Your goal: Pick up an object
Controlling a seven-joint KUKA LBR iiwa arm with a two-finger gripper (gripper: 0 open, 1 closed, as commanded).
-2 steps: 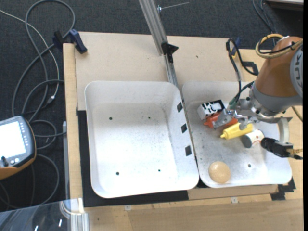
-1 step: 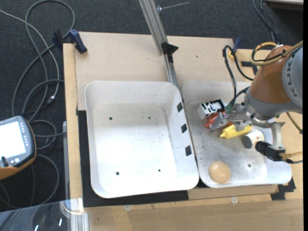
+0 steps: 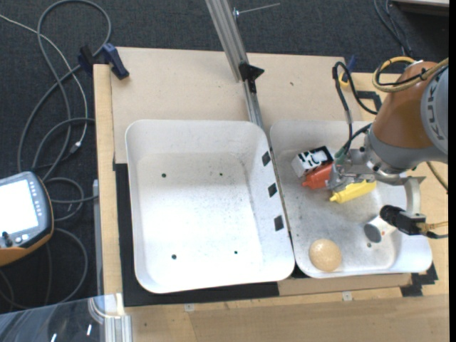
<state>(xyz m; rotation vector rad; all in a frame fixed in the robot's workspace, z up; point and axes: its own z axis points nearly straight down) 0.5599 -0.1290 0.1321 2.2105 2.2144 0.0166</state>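
Just beside gripper: one red piece and one yellow piece are lying in the right bin, the red one to the left, the yellow one slightly nearer the front.
Gripper: is hanging low over the right bin, close above those two pieces; whether it is open, or holding anything, cannot be told.
Box: one, white and black, is lying against the red piece's far side; its black marks are too small to read.
Ball: one, tan, is sitting near the bin's front edge.
White piece: one, small, is lying right of the ball.
Left bin: one, is showing four dark dots.
Pendant: one, is lying on the dark carpet at far left, its screen glowing white.
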